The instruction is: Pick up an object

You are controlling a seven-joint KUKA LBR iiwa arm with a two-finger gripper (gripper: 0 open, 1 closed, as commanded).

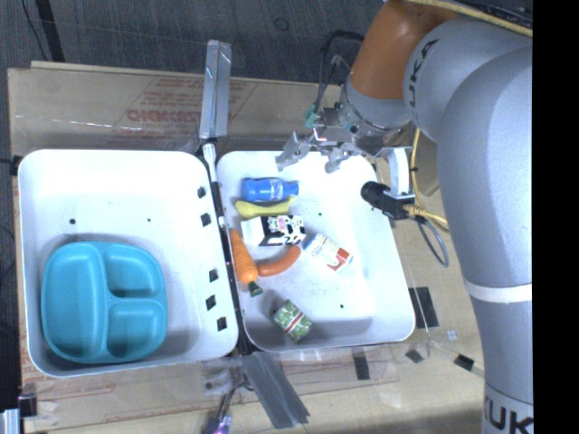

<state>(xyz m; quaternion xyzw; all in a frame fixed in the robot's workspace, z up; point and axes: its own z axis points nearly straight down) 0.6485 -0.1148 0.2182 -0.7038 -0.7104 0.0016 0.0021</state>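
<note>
Above the right bin's (389,319) far rim, the jaws (312,155) hang open and unladen, blue bottle (268,189) just below-left.

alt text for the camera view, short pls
Grey robot arm's open gripper hovers over the far edge of the right bin, which holds a blue bottle, banana, carrot and small packages. A blue divided tray sits in the left bin.

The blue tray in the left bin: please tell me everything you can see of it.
The blue tray is a light turquoise, rounded-corner dish that looks like smooth plastic. Raised ridges divide it into three compartments: one long one on its left side and two smaller ones on its right. It lies flat and right side up on the floor of the left bin, in the near left corner, close to the walls. Nothing lies in it.
</note>
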